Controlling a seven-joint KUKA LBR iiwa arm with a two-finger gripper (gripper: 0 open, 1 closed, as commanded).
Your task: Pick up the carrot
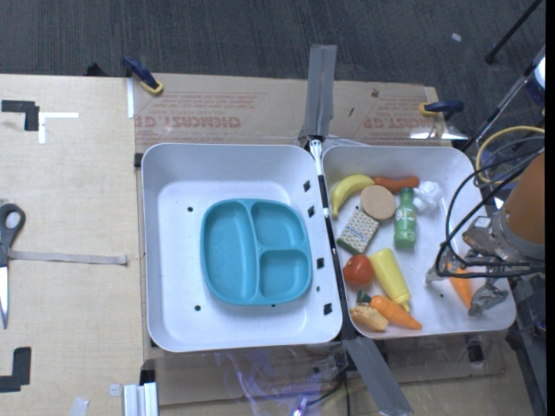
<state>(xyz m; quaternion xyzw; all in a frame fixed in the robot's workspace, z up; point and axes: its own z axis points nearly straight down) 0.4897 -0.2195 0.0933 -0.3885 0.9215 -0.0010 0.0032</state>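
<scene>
A carrot (399, 313) with a green top lies along the front edge of the right bin (451, 159), beside a piece of bread. A second orange, carrot-like piece (463, 291) sits at the bin's right side, directly at my gripper (464, 286). The gripper hangs low over the bin's right front corner, and cables partly cover it. The arm's orange band (529, 211) shows just above it.
The right bin also holds a banana (349, 191), a green bottle (405, 219), a tomato (358, 270), a yellow bottle (391, 276), a cracker (358, 230) and a red-orange stick (397, 182). A teal divided plate (257, 251) lies in the left bin (165, 232).
</scene>
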